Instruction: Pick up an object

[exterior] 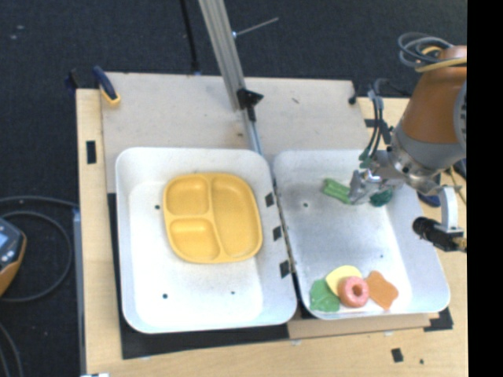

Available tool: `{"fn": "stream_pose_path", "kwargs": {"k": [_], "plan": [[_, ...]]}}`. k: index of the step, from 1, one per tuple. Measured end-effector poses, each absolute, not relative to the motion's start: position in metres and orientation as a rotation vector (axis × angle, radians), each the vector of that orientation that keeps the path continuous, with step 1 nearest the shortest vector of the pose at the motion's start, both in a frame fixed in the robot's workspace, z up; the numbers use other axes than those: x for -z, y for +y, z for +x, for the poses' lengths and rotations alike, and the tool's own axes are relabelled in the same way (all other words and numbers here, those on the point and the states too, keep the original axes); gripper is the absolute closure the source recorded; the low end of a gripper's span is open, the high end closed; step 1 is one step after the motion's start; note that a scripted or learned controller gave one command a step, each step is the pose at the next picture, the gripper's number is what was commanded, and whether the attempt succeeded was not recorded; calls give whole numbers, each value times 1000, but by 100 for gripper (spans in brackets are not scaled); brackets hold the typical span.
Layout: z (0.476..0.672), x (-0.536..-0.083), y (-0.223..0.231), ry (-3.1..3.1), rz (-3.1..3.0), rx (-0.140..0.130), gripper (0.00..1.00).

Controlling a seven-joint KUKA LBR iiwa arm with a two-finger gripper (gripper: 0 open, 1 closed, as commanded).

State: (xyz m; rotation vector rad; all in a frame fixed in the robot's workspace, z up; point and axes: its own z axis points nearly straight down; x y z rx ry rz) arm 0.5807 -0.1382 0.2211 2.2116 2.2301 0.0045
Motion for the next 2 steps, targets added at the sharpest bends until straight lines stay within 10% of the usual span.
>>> {"fn": "stream_pose_path", "kwargs": {"k": [2], "plan": [[592,-212,-38,2228,2213,-4,100]]}}
